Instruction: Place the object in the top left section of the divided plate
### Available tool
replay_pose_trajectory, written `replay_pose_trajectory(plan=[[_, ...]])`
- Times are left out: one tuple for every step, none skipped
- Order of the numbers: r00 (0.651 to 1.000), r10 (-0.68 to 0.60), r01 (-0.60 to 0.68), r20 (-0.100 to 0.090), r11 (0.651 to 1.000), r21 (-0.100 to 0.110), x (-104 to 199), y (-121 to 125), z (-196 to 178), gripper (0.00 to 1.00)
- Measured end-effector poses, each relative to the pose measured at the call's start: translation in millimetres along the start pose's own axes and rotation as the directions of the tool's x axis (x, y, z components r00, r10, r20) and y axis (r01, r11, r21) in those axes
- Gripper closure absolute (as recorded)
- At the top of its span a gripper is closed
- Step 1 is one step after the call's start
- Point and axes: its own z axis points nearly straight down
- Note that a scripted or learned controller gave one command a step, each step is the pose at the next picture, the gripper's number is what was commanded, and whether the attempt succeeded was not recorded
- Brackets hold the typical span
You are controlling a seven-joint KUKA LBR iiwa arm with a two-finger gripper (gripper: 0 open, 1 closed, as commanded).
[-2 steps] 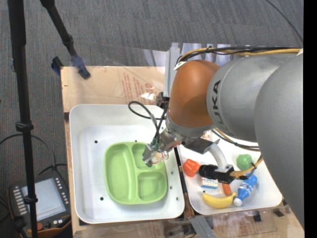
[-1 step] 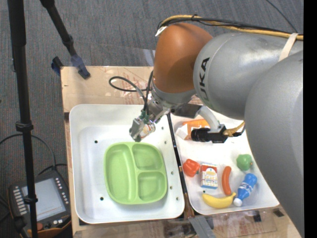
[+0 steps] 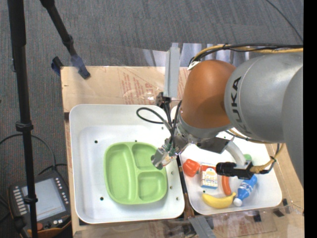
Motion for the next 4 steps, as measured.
replay_pose_trajectory(plan=[[0.993,-0.119,0.119,0.000,0.993,-0.001,-46.4,40.6,18.0,1.00],[0.993,-0.118,0.118,0.000,0.993,-0.001,-46.5,40.6,17.9,0.00],[0.963,-0.270,0.270,0.009,0.963,-0.010,34.6,90.6,112.2,0.00],[0.886,-0.463,0.463,0.003,0.886,-0.003,-43.5,42.7,-19.2,0.00]])
